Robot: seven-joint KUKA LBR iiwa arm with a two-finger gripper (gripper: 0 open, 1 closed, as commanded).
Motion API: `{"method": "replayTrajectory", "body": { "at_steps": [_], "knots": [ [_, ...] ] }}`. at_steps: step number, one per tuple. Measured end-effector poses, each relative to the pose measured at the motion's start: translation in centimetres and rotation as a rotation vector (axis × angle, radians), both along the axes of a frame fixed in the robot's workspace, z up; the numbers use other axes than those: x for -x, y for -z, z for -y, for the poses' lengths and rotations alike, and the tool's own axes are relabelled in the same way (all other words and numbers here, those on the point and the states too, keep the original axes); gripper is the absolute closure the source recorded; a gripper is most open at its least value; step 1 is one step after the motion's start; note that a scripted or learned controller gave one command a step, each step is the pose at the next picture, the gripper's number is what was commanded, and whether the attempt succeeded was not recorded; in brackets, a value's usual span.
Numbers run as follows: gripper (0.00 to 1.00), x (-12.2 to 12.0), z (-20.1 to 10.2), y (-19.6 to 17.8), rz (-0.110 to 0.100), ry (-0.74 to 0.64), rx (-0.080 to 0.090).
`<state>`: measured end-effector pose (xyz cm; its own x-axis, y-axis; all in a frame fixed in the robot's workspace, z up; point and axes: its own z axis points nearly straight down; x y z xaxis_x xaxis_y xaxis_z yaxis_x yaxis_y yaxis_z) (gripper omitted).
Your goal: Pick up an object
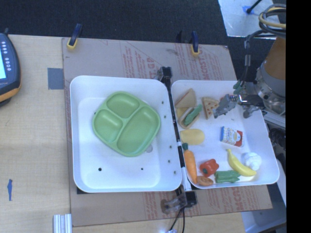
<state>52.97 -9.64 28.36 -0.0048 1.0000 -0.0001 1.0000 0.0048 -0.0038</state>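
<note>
The right bin point(270, 144) holds several toy foods: a bread slice point(186, 99), a green pod point(193, 114), a tan wedge point(209, 106), a yellow lump point(192, 136), a small white and red carton point(231, 136), a carrot point(190, 165), a red pepper point(209, 166), a green vegetable point(226, 176), a banana point(240, 164) and a white garlic bulb point(251, 159). My gripper point(225, 106) hangs low over the upper middle of this bin, just right of the tan wedge and above the carton. Nothing visibly hangs from it.
The left bin point(77, 144) holds a green divided plate point(127, 123). A black divider with clamps point(166, 74) runs between the bins. A handheld pendant point(7, 67) lies at the far left of the bench. The arm point(272, 72) enters from the right.
</note>
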Motion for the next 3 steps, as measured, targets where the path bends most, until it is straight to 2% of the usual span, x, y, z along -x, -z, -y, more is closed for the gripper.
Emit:
{"method": "replayTrajectory", "body": {
  "at_steps": [1, 2, 3],
  "knots": [
    [0.0, 2.7, 0.6, 4.2, -0.006, 0.002, 0.0],
    [0.0, 5.6, 0.2, 6.6, -0.005, 0.001, -0.001],
    [0.0, 5.5, 0.2, 12.2, -0.006, 0.001, -0.002]
  ]
}}
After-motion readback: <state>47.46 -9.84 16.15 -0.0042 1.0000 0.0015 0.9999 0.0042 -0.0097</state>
